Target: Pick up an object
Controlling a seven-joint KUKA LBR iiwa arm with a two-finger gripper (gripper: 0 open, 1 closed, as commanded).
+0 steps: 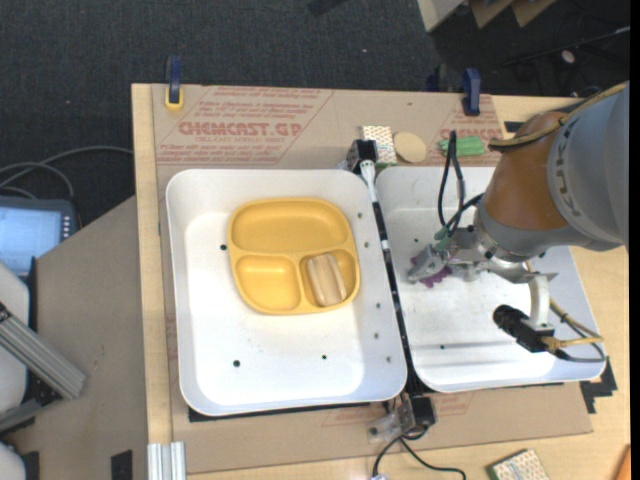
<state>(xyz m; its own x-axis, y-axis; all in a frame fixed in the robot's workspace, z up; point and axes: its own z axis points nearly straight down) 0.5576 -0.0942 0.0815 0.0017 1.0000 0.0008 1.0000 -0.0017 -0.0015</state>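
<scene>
Two shallow white bins sit side by side on the surface (250,123). The left bin (200,368) holds a yellow divided plate (290,208), and a tan roll (324,278) lies in its near right compartment. The plate's other two compartments are bare.

The arm (560,188) reaches in from the right over the right bin (470,363). The gripper (432,263) hangs low over that bin's left half, close to the wall shared with the left bin. Just under it and a little nearer lies a small purple piece (433,279), too small and blurred to name. Whether the gripper is spread, pressed together or pinching that piece cannot be told from here. It is also unclear whether the gripper touches the piece or only hovers above it.

Past the far edge of the bins, a pale round thing (410,147) and a green thing (463,147) rest on the surface, out of the way.

The purple piece looks like the thing to pick, being the closest to the gripper. It appears light and slight, and perhaps soft or thin, so it may slide on the smooth bin floor or slip out of a loose grip. A hold across its narrow middle, coming straight down with the bin floor as a backstop, seems the safest.

If the roll is chosen instead, it looks light and somewhat yielding. It would be best taken across its short width, clear of the plate's ridges.
</scene>
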